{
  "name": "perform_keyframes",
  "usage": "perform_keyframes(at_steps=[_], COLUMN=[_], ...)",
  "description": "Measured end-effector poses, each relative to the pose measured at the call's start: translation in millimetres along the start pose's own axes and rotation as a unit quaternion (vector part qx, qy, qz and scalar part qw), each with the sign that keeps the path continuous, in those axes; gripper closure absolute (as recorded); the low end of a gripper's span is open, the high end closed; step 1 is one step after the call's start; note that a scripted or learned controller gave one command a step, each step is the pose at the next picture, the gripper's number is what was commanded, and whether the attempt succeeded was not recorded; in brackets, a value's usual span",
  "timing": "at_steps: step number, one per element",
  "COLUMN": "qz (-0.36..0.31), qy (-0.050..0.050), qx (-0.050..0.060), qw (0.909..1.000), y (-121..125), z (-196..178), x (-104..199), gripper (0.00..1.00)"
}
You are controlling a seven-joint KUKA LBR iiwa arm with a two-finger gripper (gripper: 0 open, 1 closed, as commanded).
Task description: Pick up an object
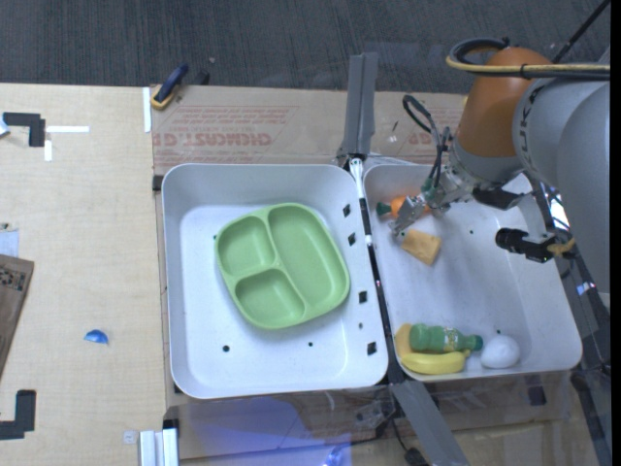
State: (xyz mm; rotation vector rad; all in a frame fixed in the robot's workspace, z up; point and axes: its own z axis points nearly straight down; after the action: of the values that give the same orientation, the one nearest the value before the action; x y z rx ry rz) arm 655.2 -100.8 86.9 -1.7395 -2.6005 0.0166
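My gripper (408, 216) reaches into the back left part of the right bin (543, 299). It hangs just above a tan wedge-shaped block (423, 249) and right beside a small orange and green piece (387, 207). Nothing can be seen held in it. Along the bin's front wall lie a green bottle (442, 339), a yellow banana (433, 363) under it, and a white rounded object (501, 353) to their right.
A green three-part plate (282, 264) lies in the left bin (194, 338). A grey divider post (360, 115) stands at the back between the bins. The arm's orange band (495, 105) and grey body fill the upper right.
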Motion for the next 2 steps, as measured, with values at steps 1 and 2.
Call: perform_keyframes(at_steps=[1, 2], qz=[0.108, 0.151], qy=[-0.002, -0.001], qx=[-0.006, -0.006], qw=[0.9941, 0.9885], y=[-14.7, -6.8], z=[-101.3, -100.9], x=[29.4, 33.6], gripper=[0.0, 0.0])
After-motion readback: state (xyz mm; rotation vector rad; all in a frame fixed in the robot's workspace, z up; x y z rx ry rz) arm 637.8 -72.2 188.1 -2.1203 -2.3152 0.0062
